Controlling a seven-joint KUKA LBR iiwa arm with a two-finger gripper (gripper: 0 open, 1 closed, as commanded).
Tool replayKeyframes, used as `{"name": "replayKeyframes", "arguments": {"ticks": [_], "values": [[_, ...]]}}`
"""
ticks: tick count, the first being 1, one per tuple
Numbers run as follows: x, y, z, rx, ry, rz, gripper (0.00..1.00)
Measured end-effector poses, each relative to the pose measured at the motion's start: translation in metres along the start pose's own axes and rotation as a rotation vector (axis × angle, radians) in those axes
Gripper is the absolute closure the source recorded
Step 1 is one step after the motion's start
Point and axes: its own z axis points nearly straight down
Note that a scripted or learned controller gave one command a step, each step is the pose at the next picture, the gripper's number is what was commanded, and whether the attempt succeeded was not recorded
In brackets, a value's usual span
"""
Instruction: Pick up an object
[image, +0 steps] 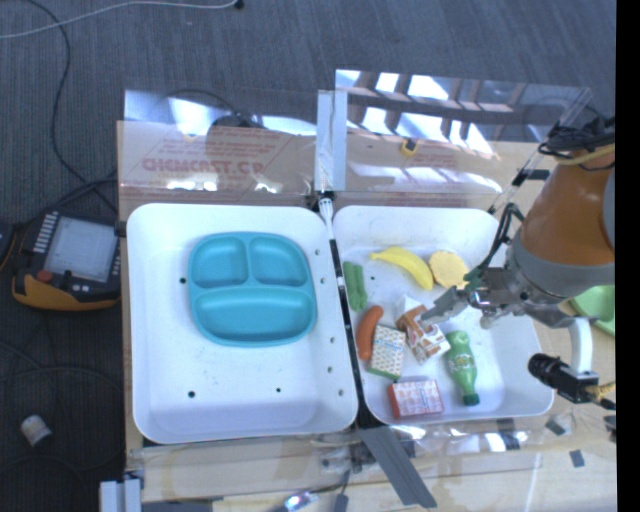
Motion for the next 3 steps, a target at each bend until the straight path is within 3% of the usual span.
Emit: {"name": "replayKeyframes", "arguments": {"ticks": [1,2,3], "values": [[-0.025,0.075,0.076,-0.013,-0.004,-0.100,0.00],[0.009,0.136,0.115,-0.015,-0.005,-0.048,0.00],[0.010,0.136,0.105,-0.014,-0.004,-0.050,1.00]]}}
